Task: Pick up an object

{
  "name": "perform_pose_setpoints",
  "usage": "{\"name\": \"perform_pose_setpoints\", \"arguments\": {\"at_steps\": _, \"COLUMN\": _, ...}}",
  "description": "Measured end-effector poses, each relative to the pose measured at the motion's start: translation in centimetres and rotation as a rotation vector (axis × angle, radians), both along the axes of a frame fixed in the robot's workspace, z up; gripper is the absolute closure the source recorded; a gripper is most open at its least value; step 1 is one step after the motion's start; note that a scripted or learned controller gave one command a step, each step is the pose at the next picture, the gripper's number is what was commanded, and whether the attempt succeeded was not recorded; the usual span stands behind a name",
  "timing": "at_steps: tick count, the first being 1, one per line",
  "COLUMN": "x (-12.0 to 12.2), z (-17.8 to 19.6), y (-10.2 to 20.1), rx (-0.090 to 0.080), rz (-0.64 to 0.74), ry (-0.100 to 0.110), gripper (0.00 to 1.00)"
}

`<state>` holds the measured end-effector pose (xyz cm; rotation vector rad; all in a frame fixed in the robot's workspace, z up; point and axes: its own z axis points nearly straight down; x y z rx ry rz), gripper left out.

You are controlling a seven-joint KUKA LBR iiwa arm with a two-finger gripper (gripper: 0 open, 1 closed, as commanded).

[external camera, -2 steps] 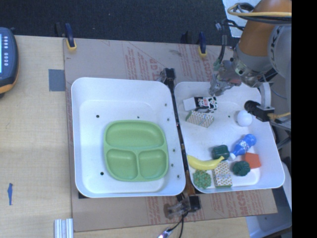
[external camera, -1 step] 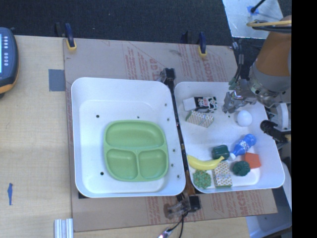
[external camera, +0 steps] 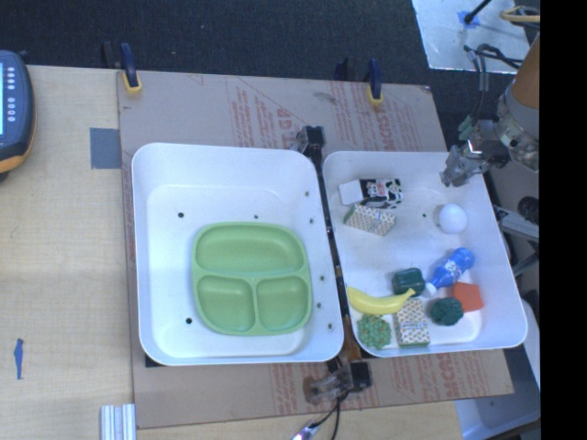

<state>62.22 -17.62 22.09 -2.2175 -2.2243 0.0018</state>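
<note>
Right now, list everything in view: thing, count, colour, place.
bins: 2, white, side by side on the bench, left bin, right bin
divided plate: 1, green, in the left bin
banana: 1, yellow, right bin, near side
ball: 1, white, right bin, far right
bottle: 1, blue and white, right bin
block: 1, orange-red, right bin, near right
patterned boxes: 2, one far, one near
clamps: 2, blue and yellow, bench far edge
gripper: 1, grey, over the right bin's far right corner
</note>
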Motion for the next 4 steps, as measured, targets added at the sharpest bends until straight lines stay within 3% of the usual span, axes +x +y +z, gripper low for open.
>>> {"name": "perform_pose_setpoints", "arguments": {"at_steps": 1, "x": -3.4, "z": 1.2, "y": 3.3, "rx": 0.0, "rz": 0.001, "ry": 0.005, "gripper": 1.0}}
{"name": "perform_pose_setpoints", "arguments": {"at_steps": 2, "x": -3.3, "z": 1.2, "y": 3.4, "rx": 0.0, "rz": 0.002, "ry": 0.002, "gripper": 0.0}}
{"name": "perform_pose_setpoints", "arguments": {"at_steps": 3, "x": 3.7, "z": -5.0, "y": 4.8, "rx": -0.003, "rz": 0.004, "ry": -0.005, "gripper": 0.0}}
{"name": "perform_pose_setpoints", "arguments": {"at_steps": 4, "x": -6.9, "z": -9.2, "y": -3.5, "rx": 0.001, "rz": 0.003, "ry": 0.005, "gripper": 0.0}}
